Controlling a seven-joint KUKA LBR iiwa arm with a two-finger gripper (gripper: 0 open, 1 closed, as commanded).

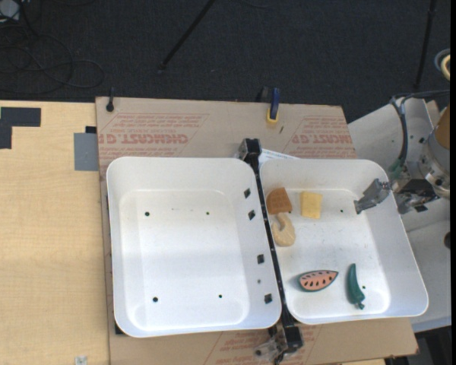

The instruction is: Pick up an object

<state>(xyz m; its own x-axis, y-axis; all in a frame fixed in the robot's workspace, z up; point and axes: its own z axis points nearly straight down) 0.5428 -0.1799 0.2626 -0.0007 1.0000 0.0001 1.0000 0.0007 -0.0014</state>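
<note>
The right bin point(395, 280) holds several toy foods. A brown bread piece point(279, 201) lies beside a yellow block point(311, 204) near the bin's back left. Just in front of the bread sits a beige ring-shaped piece point(283, 231). A watermelon slice point(318, 280) and a green pepper-like piece point(355, 286) lie near the front. My gripper point(374, 194) hangs over the right bin's back right part, above its floor and apart from every object. Nothing shows in its grasp.
The left bin point(182, 242) stands next to the right one, with a black clip strip point(260, 234) along the shared wall. The grey arm point(422, 166) comes in over the right rim. Cardboard point(175, 131) lies under both bins.
</note>
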